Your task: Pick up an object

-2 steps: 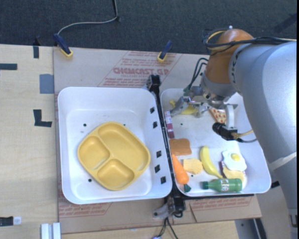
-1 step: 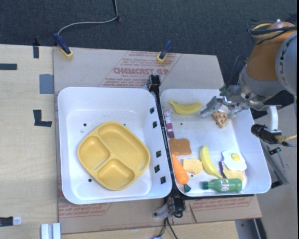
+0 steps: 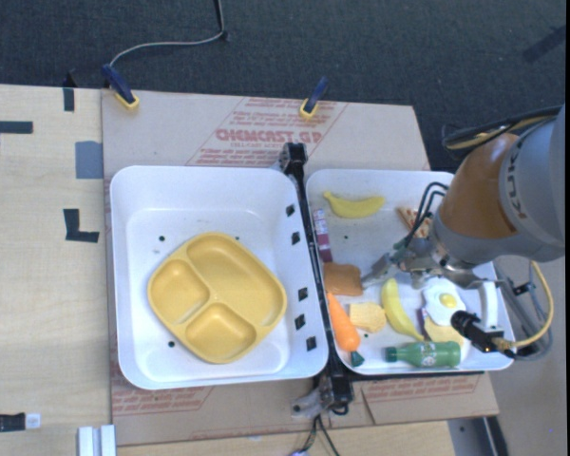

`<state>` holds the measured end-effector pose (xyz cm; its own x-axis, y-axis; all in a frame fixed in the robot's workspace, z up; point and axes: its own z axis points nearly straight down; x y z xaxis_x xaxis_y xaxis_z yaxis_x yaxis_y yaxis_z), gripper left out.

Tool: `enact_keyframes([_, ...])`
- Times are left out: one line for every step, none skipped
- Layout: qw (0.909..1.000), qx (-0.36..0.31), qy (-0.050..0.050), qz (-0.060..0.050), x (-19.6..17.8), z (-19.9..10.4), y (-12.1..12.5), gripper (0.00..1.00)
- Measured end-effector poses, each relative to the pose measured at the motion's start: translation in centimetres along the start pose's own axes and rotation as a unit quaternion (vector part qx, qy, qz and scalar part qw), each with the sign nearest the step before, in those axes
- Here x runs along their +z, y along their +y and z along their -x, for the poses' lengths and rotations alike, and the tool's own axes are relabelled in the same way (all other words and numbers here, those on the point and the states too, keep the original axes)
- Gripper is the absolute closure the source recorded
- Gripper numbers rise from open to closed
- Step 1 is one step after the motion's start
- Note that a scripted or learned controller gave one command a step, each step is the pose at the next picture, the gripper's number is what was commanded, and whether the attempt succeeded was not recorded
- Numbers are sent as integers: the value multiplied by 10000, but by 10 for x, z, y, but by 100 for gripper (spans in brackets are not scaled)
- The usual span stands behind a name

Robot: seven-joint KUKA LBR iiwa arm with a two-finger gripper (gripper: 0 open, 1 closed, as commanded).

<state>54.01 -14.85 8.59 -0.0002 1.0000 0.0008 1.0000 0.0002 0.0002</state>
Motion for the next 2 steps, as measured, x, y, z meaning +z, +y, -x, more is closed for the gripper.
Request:
enact_keyframes([10000, 1, -11, 20, 0, -16, -52, 0])
enact_keyframes([10000, 6, -15, 25, -10, -15, -52, 100])
